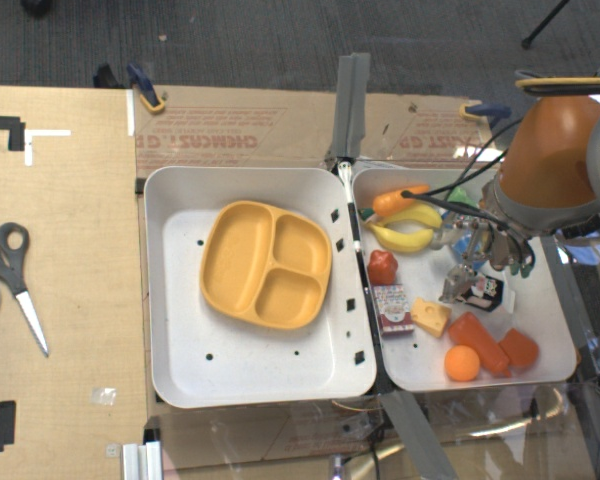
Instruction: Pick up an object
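The claw [472, 286] hangs low inside the right bin [555, 298], its metal parts bunched over the bin's middle; whether it is wide or narrow cannot be told from this slanted view, and nothing can be made out between its tips. The small toys lie around it. Just to its left sits a pale yellow cheese wedge [431, 316] with holes, and beside that a flat pink and white carton [392, 308] against the bin's left wall. Below the claw are 2 glossy red-orange blocks [495, 346] and a round orange [463, 363] near the front rim. Up and to the left lie a curved yellow banana [405, 230], an orange carrot [398, 201] touching it, and a small red strawberry-like fruit [382, 265]. All look like smooth moulded plastic.

The left bin [170, 298] is shallow, white and rounded at the corners, and holds a matte yellow plate [267, 264] split into 3 compartments. On the light wooden tabletop [70, 268] to the far left lie grey-handled scissors [18, 283]. A brown printed cardboard strip [230, 140] runs behind the bins.
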Available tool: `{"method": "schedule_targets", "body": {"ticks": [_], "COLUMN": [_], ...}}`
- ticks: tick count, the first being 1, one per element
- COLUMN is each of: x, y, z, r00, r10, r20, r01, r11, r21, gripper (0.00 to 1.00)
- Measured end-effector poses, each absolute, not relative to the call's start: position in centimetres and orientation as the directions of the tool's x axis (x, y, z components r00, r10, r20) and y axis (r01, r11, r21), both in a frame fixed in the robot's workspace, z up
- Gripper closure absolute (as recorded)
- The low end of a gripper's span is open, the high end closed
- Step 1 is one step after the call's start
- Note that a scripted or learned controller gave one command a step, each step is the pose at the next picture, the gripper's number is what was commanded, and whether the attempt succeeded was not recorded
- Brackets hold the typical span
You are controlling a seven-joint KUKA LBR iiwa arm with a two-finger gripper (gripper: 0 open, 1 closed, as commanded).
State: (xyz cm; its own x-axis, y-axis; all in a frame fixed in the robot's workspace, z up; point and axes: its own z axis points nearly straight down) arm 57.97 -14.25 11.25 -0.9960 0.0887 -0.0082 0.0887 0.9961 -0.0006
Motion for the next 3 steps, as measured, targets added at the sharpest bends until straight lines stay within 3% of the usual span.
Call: {"method": "schedule_targets", "body": {"ticks": [1, 2, 3], "x": [52.5, 60.4, 47.8], "y": [-18.3, -13.0, -15.1], "z": [9.3, 9.4, 9.2], "r00": [-0.993, -0.977, -0.962], "r10": [0.12, 0.212, 0.272], "r20": [-0.004, -0.006, 0.0], "r01": [0.12, 0.212, 0.272], "r11": [0.993, 0.977, 0.962], "r21": [0.0, 0.001, 0.001], "gripper": [0.0, 0.0, 0.0]}}
